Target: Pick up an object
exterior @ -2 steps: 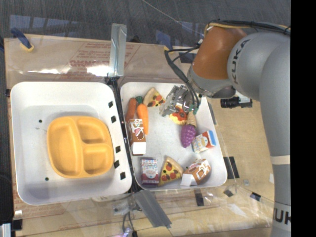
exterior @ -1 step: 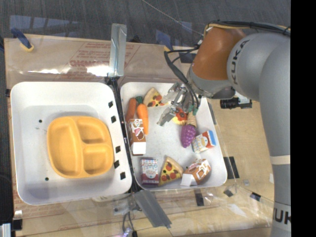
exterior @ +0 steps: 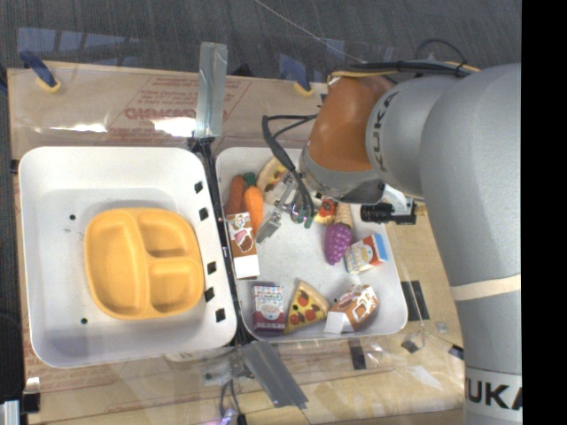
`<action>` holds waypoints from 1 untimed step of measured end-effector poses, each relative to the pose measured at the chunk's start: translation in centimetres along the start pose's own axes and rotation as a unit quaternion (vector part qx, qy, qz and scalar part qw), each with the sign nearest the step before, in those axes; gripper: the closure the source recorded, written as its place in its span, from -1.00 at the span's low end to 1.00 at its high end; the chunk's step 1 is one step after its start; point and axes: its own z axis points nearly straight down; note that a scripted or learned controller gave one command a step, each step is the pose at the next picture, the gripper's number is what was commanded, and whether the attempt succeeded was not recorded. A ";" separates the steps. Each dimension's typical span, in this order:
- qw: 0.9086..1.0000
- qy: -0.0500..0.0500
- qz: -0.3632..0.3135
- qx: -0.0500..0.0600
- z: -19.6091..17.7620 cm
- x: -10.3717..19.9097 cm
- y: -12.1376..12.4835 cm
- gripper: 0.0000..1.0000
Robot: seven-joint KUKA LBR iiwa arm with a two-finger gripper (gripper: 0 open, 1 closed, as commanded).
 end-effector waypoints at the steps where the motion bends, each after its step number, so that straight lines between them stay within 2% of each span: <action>1: 1.000 0.001 -0.028 0.001 0.0 -1.9 1.4 -1.00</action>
